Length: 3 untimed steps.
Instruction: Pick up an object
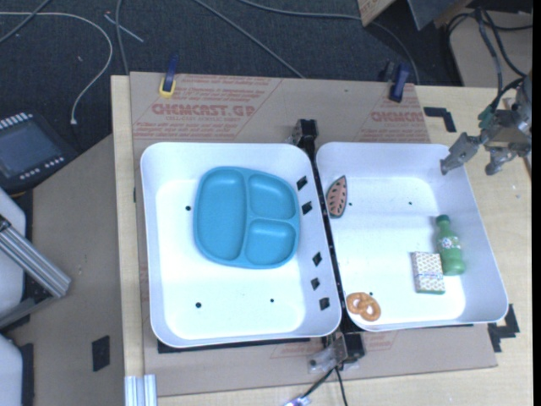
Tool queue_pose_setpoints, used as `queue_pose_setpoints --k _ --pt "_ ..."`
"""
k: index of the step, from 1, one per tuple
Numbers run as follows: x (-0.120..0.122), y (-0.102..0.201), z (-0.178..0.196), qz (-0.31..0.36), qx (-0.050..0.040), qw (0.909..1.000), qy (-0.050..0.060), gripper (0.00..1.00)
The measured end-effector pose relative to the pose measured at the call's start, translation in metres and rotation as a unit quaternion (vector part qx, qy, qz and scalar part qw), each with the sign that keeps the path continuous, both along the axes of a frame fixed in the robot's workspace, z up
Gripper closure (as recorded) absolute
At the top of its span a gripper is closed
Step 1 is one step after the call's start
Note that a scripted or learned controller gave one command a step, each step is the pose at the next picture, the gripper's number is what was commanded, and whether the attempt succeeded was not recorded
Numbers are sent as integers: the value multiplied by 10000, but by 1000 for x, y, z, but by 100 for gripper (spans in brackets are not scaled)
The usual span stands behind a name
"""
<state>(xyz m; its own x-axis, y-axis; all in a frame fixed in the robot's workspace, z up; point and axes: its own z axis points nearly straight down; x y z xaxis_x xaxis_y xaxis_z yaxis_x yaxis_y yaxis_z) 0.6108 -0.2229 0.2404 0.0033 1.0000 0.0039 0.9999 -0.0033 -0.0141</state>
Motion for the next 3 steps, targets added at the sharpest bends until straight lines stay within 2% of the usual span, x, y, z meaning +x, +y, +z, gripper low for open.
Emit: queue_pose_setpoints --k 1,2,3 --pt "3 1 9 19 -18 10000 -70 0" --pt "1 4 -33 20 -13 10000 -52 0" --pt "-7 0 -91 14 -9 10000 -43 0"
